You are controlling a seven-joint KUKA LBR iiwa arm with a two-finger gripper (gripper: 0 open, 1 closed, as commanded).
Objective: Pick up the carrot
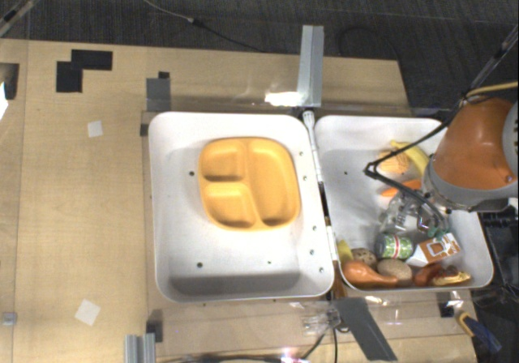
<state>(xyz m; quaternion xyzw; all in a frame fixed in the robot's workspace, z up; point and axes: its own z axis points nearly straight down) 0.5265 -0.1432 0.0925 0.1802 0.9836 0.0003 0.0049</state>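
the claw (409,219) hangs low in the right bin (349,151), among the clutter, so this looks like the reach-in step; whether it is spread or pinching cannot be told. the carrot (399,190), a slim orange sliver, lies half hidden just beside it. the next move likely needs closing squarely on it.

Arm (478,155) low, wrist angled down-left

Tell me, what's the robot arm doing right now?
Gripper low in right bin, fingers unclear. Carrot beside it, partly hidden. Can and other food crowd close.
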